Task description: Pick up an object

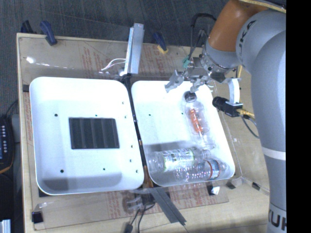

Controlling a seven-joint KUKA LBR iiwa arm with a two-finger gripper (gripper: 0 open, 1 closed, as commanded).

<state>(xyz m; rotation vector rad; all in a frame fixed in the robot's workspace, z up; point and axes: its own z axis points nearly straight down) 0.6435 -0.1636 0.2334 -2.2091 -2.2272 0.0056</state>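
The claw [186, 83] hangs spread and holding nothing over the right bin's [160, 110] far edge. Just below it a clear bottle with an orange label [198, 120] lies along the right wall. Two more clear bottles [187, 165] lie against the near wall. The left bin [48, 130] holds a dark ribbed panel [94, 133], with bare white floor around it.
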